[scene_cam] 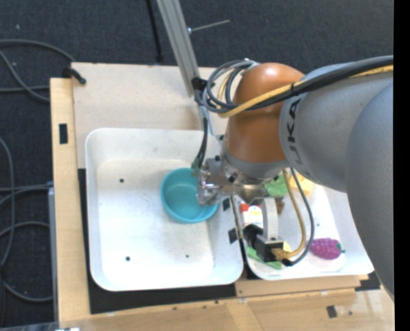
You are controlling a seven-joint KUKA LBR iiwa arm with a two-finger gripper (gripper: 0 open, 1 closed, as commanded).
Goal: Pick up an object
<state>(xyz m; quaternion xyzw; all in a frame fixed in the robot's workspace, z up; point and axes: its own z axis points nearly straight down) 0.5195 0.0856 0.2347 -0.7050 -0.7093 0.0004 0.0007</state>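
Blue bowl sits in the left bin, near that bin's right wall, upright, mouth up. Gripper is at the bowl's right rim, directly over or touching it; contact not resolvable. Whether the gripper is spread or pinched: cannot tell, the metal parts blur together against the rim.

Right of the gripper, the right bin is mostly hidden under the arm and its orange band. Below and right of the gripper, a purple bumpy object lies near the bin's front edge. Just right of the gripper a green item peeks out, shape unclear. Cables loop down over that bin.

Writing: letters "UK" readable on the grey arm casing, remainder cut off. The small red and white patch below the gripper is illegible.
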